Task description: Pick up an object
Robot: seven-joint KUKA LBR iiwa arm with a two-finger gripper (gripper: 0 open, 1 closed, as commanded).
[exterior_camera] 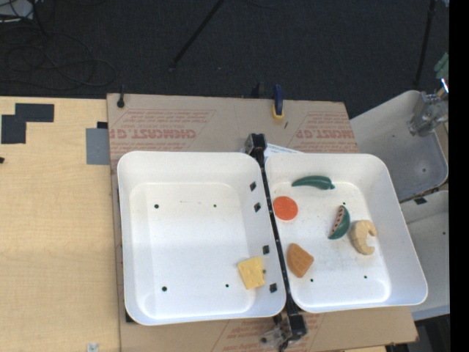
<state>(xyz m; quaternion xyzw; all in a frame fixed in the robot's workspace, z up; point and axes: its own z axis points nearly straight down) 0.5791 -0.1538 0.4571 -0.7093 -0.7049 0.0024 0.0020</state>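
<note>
Cheese [251, 273] lies flat near the left bin's [139, 169] right wall; my gripper's state I cannot tell.

Red upside-down print on cardboard [220, 127], unreadable

Grey metal at the far right edge, possibly part of the arm [429, 114].

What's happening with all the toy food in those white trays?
Nothing is being picked up yet. The left bin holds one yellow cheese piece. The right bin holds a green pepper, an orange disc, a watermelon slice, a croissant and a tan bread piece.
</note>
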